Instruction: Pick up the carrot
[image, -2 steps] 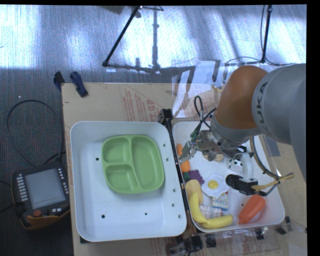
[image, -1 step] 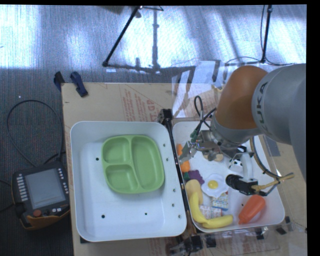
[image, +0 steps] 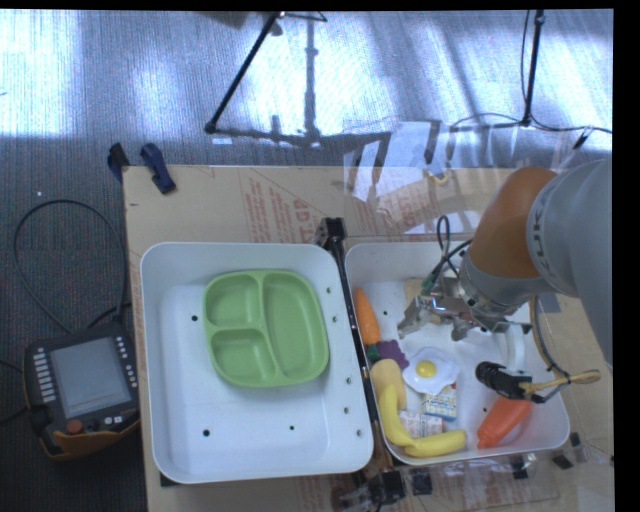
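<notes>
An orange carrot (image: 366, 314) lies lengthwise along the left wall of the right bin (image: 390, 258), with a green end toward the front. My gripper (image: 437, 308) hangs over the middle of that bin, to the right of the carrot and apart from it, just behind a fried egg toy (image: 430, 370). Nothing shows between its fingers. A second orange tapered piece (image: 503, 422) lies in the bin's front right corner.
The right bin also holds a purple piece (image: 391, 353), a yellow banana (image: 425, 440), a pale yellow piece (image: 386, 378) and a small carton (image: 440, 403). A green divided plate (image: 267, 327) sits in the left bin (image: 180, 400).
</notes>
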